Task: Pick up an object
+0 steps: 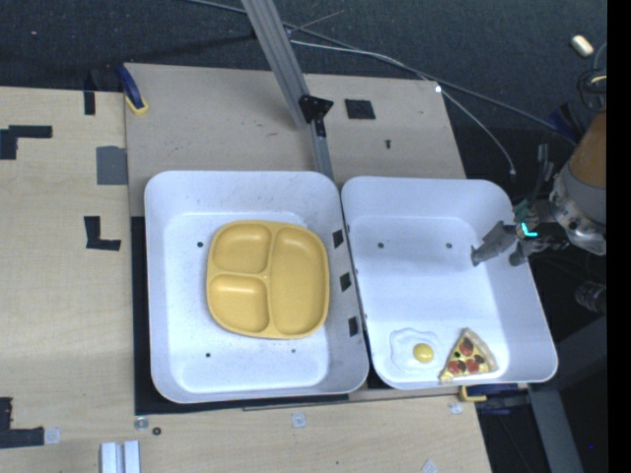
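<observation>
In the right bin (434,205) a toy fried egg (414,349) and a toy pizza slice (468,355) lie side by side against the near wall. My gripper (498,245) hangs over the bin's right rim, well above and behind both toys, with nothing seen between its fingers. The grey arm with its orange band comes in from the right edge of the view. Whether the fingers stand apart is too small to make out.
A yellow three-compartment plate (267,279) lies in the middle of the left bin (177,205). A grey metal bar (281,52) slants down from the top to the gap between the bins. Cables run across the dark floor behind.
</observation>
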{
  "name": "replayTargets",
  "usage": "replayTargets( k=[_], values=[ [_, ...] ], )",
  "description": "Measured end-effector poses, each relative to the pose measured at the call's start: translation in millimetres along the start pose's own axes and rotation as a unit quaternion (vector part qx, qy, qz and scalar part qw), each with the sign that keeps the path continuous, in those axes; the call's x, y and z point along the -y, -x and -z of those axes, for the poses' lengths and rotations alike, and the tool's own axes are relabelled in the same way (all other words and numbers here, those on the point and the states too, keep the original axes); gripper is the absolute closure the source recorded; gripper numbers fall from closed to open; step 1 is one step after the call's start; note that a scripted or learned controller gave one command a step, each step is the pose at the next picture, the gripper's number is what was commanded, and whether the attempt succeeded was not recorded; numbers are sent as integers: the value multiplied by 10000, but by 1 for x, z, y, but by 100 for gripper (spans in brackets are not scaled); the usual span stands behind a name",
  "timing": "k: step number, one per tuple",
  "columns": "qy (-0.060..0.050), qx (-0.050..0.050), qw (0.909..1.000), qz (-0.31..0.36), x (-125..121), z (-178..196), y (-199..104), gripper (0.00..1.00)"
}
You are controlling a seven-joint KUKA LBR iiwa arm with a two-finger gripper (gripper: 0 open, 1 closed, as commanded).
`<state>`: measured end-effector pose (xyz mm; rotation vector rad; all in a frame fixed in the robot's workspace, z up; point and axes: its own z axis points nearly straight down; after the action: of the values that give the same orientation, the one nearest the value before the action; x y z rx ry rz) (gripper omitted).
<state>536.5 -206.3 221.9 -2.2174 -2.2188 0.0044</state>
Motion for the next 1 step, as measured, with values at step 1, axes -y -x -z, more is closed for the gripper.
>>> replayTargets(
  k=[1],
  values=[
    [20,6,10000,4,-1,2,0,0]
  ],
)
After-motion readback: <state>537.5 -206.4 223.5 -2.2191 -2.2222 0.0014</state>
